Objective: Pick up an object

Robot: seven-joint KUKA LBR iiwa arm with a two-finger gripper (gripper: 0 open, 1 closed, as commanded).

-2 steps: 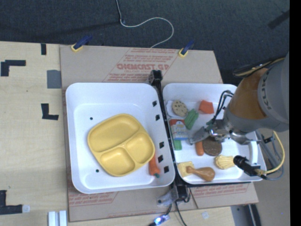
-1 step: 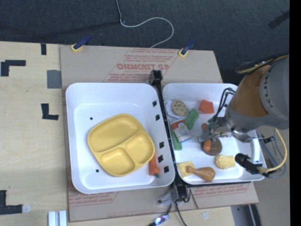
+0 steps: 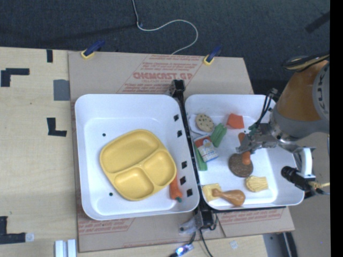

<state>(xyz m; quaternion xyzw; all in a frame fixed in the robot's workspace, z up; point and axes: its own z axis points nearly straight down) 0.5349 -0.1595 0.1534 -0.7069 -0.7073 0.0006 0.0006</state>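
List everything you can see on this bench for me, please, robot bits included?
white bins: 2, side by side on the cardboard sheet; left bin, right bin
divided plate: 1, yellow, in the left bin
toy carrot: 1, orange, left bin, by the plate's right edge
cookie: 1, tan with dark spots, right bin, upper left
green piece: 1, right bin, beside the cookie
orange-red block: 1, right bin, top
small carton: 1, white and blue, right bin, left side
brown disc: 1, right bin, centre
ridged chip: 1, yellow, right bin, lower right
drumstick: 1, tan, right bin, bottom
clips: 2, blue and yellow, at the cardboard's top edge
cable: 1, white, above the cardboard
robot arm: 1, grey and orange, right
gripper: 1, over the brown disc
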